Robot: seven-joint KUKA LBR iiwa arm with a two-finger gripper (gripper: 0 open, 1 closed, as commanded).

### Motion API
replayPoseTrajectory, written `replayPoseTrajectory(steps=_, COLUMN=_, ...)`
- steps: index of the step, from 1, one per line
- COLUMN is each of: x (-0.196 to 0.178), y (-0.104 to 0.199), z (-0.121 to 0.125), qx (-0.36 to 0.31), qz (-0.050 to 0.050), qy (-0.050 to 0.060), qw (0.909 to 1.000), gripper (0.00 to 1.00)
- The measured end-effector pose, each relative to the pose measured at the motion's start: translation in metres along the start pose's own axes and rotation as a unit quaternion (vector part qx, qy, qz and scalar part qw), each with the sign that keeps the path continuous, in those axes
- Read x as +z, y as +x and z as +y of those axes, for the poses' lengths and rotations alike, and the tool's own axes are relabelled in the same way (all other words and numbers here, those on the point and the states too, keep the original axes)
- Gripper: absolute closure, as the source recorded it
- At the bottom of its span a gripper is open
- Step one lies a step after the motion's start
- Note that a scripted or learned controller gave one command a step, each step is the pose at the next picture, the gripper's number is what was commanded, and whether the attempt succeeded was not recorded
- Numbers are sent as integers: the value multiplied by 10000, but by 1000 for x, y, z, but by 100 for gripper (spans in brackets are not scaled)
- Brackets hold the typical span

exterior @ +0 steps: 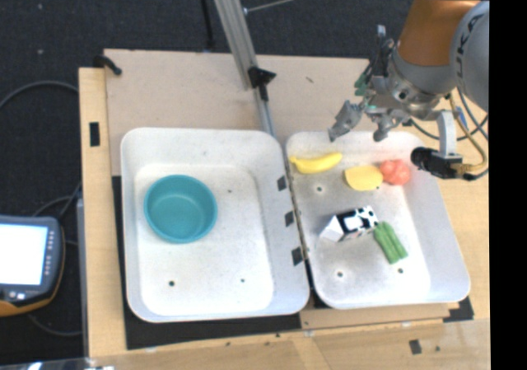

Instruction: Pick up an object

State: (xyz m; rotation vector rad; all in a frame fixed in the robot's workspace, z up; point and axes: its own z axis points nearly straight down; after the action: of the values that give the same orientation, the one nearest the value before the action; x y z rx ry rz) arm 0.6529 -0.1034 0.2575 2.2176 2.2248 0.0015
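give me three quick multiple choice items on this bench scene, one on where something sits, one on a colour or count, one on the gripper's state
1. Where is the teal bowl?
A. left bin
B. right bin
C. bare bench

2. How many things lie in the right bin?
A. two
B. five
C. eight

3. What is the gripper doing?
A. clamping the banana
B. open above the bin's far edge, holding nothing
C. resting in the bowl

Answers:
1 A, the bowl sits in the left bin.
2 B: banana, yellow piece, pink piece, black-and-white box, green piece.
3 B, the fingers are spread with nothing between them.
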Motion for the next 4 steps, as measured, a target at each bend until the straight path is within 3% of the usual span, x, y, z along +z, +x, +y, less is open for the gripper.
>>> replayPoseTrajectory(steps=1, x=0, y=0, z=0, qx=-1, qz=-2, qy=0, qw=10000, gripper=0)
replayPoseTrajectory(steps=3, x=117, y=4, z=4, qx=16, qz=-17, qy=26, qw=10000, gripper=0)
replayPoseTrajectory(steps=4, x=159, y=2, z=4, qx=22, qz=-20, qy=20, qw=10000, gripper=0)
